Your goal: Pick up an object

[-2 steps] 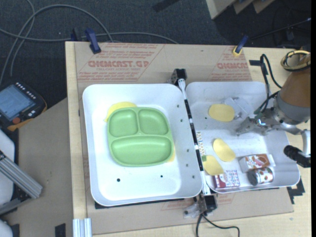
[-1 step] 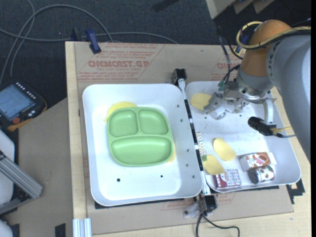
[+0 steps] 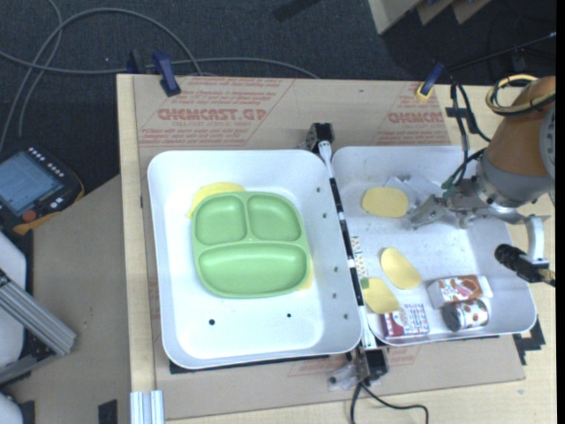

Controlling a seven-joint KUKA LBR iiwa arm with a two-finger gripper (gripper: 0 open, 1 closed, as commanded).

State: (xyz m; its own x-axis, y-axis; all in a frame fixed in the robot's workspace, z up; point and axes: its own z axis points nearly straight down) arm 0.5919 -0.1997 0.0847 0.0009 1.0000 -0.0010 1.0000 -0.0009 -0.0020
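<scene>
A: What is lying nearest the camera in the right bin (image 3: 521, 312)?
B: A small red-and-white carton (image 3: 407, 321) is sitting at the front wall, with a can (image 3: 463, 300) lying on its side just to its right. A yellow piece (image 3: 380, 296) is resting just behind the carton, and a second one (image 3: 400, 268) is sitting just beyond that.
A: And the left bin (image 3: 168, 237)?
B: A green divided tray (image 3: 251, 244) is lying in its middle, with something yellow (image 3: 214, 192) peeking out from under its far left corner.
A: Farther back?
B: A third yellow piece (image 3: 385, 202) is lying near the right bin's far wall. The gripper (image 3: 424, 214) is hanging just to its right, low over the bin floor; its fingers are looking slightly parted, gripping nothing.
</scene>
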